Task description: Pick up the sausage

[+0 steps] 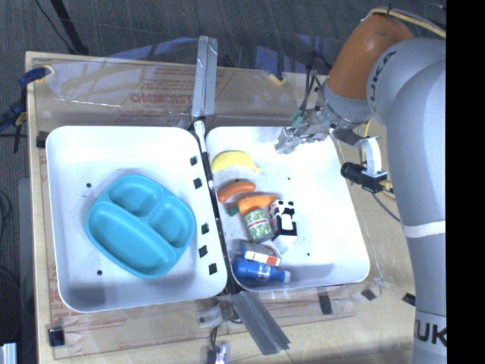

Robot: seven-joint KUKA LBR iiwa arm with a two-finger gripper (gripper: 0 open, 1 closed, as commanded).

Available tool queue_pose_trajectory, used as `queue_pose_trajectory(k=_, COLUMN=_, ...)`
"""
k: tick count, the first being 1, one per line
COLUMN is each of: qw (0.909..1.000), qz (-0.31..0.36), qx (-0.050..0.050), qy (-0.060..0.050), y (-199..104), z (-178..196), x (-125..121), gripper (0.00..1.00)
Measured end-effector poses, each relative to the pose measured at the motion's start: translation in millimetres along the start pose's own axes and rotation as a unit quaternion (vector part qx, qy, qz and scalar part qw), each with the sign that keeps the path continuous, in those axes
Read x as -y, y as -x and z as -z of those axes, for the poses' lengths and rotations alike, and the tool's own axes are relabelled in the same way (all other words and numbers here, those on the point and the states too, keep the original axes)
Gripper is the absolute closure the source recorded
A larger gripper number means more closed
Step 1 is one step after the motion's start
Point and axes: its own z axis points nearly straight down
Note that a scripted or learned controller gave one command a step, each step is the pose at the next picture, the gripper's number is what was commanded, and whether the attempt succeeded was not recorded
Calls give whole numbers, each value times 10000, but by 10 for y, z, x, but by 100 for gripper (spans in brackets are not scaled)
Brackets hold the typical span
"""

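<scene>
**Gripper hanging over far corner of right bin, sausage lying untouched**

Nearest the camera, a blue bottle (pixel 261 271) is lying on its side along the near wall of the right bin (pixel 333 237), its red and white label facing up. Just beyond it, a small jar (pixel 258 223) with a green label is sitting tilted, and a black and white block (pixel 285 218) is resting just to the jar's right, touching or nearly so. An orange carrot-shaped piece (pixel 256 201) is lying across the top of the jar.

Sausage (pixel 236 189) is lying close to the divider between the bins, reddish orange, wedged between the carrot piece on its near side and a yellow banana (pixel 234 161) on its far side. All of these are crowding the left half of the right bin.

Left bin (pixel 68 196) is holding a blue divided plate (pixel 142 223) with three compartments, sitting flat and turned at a slant.

Arm (pixel 402 89) is reaching in from the right, its orange band showing above the wrist. Gripper (pixel 292 140) is hovering over the far part of the right bin, well apart from the sausage and to its far right. Fingers are too small and blurred to judge; cannot tell whether they are apart or together. Nothing is showing between them.
</scene>
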Motion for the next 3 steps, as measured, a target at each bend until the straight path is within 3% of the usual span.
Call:
queue_pose_trajectory(k=1, qw=9991, qz=-413, qx=-18, qy=-23, y=-837, z=63, x=-199, gripper=100)
queue_pose_trajectory(k=2, qw=9939, qz=-1107, qx=-11, qy=-21, y=-1290, z=174, x=-269, gripper=100)
queue_pose_trajectory(k=3, qw=9856, qz=-1690, qx=-9, qy=-15, y=-786, z=6, x=-186, gripper=100)
